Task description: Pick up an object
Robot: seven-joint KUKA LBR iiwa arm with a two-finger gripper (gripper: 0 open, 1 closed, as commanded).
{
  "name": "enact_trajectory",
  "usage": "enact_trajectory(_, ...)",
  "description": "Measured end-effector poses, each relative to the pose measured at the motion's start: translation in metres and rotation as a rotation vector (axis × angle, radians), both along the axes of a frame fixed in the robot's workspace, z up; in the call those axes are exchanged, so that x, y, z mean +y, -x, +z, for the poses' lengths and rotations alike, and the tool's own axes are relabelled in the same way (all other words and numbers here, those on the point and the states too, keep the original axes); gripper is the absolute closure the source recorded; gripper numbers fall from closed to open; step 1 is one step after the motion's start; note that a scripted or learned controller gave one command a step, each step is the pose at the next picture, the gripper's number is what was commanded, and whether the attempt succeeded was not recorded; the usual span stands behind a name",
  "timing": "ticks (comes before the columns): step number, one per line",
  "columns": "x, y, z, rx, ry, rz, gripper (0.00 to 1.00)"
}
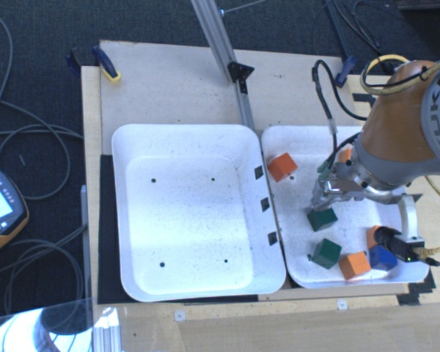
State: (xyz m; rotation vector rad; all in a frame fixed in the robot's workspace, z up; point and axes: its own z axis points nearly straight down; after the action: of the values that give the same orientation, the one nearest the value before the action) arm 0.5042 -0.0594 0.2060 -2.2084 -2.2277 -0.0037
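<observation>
My gripper (325, 199) hangs over the middle of the right bin (301, 139), with the grey and orange arm reaching in from the right. Directly below its tip lies a dark green block (323, 219), touching or nearly touching it. A second green block (327, 253) lies nearer the front rim. An orange block (282, 166) sits alone at the bin's left side. Another orange block (354, 264) and a blue block (382, 258) lie together at the front right, with an orange piece (372, 235) just behind them.
The left bin (187, 211) lies beside the right one, separated by a rim with black clips (265, 204). A slanted metal pole (220, 35) rises behind the bins. Cables (324, 94) hang near the arm at the back right.
</observation>
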Motion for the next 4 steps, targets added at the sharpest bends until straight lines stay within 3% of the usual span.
enact_trajectory(2, 0.054, -0.002, -0.006, 0.001, 0.002, -0.004, 1.00)
enact_trajectory(4, 0.032, -0.100, -0.006, -0.007, 0.006, -0.007, 1.00)
